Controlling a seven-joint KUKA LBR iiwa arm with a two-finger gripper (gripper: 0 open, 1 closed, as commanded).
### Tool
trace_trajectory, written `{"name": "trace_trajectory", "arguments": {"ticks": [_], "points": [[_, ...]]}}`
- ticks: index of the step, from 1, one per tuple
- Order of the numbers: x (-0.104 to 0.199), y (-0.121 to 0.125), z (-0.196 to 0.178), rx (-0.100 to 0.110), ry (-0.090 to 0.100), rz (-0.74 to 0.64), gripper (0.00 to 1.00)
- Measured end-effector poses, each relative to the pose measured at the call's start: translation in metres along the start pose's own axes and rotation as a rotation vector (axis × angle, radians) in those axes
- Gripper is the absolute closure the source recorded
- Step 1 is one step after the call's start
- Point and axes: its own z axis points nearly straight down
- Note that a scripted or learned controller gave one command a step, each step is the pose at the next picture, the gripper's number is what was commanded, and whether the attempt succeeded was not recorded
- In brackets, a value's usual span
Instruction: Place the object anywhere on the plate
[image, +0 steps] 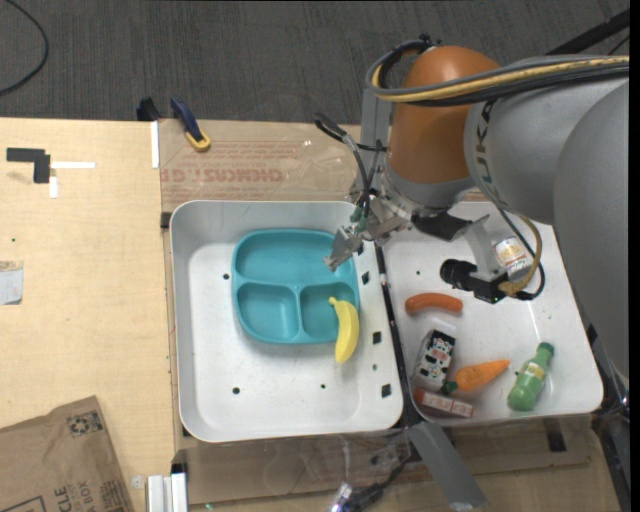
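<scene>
The banana (344, 330) lay below the tool (345, 248), resting on the lower right corner of the teal plate (270, 285) with its end hanging over the plate's rim, apart from the tool. The tool hovered over the plate's upper right edge in the left bin (200, 350), and whether it was spread or closed could not be told. To the tool's right, in the right bin (570, 300), lay a sausage (433, 303), a small milk carton (435, 358), a carrot (478, 375) and a green bottle (530, 378), well apart from it.
</scene>
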Motion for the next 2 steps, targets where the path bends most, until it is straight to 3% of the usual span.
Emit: {"name": "trace_trajectory", "arguments": {"ticks": [1, 2], "points": [[-0.002, 0.000, -0.009, 0.000, -0.001, 0.004, 1.00], [0.027, 0.067, 0.039, 0.000, -0.001, 0.118, 1.00]]}}
